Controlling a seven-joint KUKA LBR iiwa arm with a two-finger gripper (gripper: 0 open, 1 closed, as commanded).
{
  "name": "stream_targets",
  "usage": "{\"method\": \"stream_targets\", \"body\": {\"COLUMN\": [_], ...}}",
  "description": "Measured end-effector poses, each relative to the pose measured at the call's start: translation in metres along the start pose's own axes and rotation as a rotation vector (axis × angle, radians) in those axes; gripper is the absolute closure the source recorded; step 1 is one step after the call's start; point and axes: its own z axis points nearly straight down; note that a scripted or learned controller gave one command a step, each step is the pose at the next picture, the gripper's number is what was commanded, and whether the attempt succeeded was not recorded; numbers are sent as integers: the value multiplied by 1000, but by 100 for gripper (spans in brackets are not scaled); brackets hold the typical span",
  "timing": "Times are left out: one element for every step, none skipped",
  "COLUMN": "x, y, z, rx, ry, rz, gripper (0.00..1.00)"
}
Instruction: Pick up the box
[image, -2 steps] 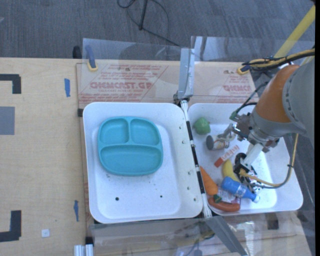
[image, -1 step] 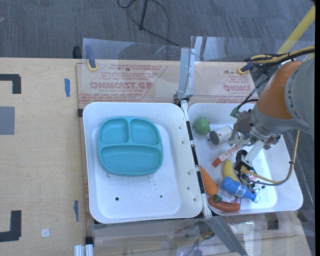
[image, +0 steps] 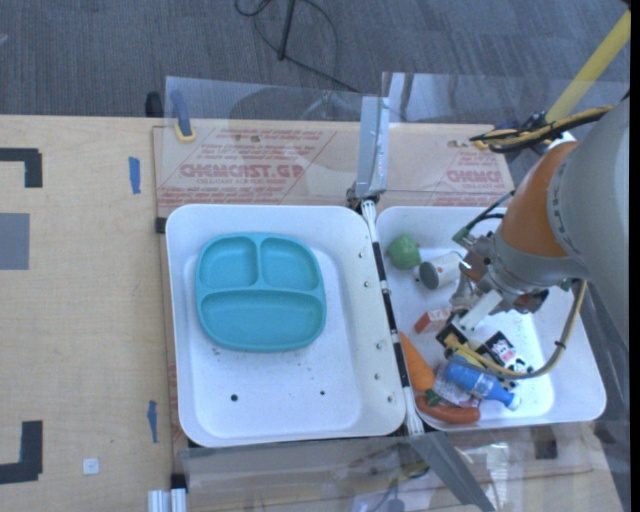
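Directions are clock-face, with 12 o'clock at the top of the camera view.

1. Claw. The gripper (image: 462, 312) is low inside the right bin (image: 570, 392), left of the bin's centre. The arm (image: 530, 215) enters from 3 o'clock. Whether the claw is spread or pressed together cannot be determined, because the wrist hardware covers it. No object is visibly pinched.

2. Task object. The box (image: 501, 352) is small and white with black markings. It lies on the right bin's floor between 4 and 5 o'clock of the gripper, close to it. Contact between the two cannot be determined.

3. Adjacent objects, right bin.
- A small red-and-white item (image: 430, 320) lies just beside the gripper at 9 o'clock.
- A grey-and-white item (image: 432, 273) lies near at 10 to 11 o'clock.
- A green ball (image: 404, 250) lies beyond it at 10 o'clock, by the bin's left wall.
- A blue cylinder (image: 478, 382) lies at 6 o'clock, just beside the box.
- An orange carrot (image: 418, 365) lies tilted at 7 o'clock, along the left wall.
- A red oblong item (image: 450, 410) lies below the cylinder, at the bin's 6 o'clock rim.

4. Left bin. The left bin (image: 270, 410) holds a teal divided plate (image: 260, 292) with three compartments, lying flat in the bin's upper half.

5. Surroundings. Both bins rest on the bench (image: 70, 300). A sheet with red lettering (image: 250, 165) lies at their 12 o'clock side.
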Motion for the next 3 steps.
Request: {"method": "stream_targets", "body": {"x": [-3, -64, 9], "y": [-8, -38, -10], "z": [10, 9, -175], "rx": [23, 25, 28], "ry": [-12, -15, -24], "rz": [-1, 278, 402], "gripper": [0, 0, 0]}}
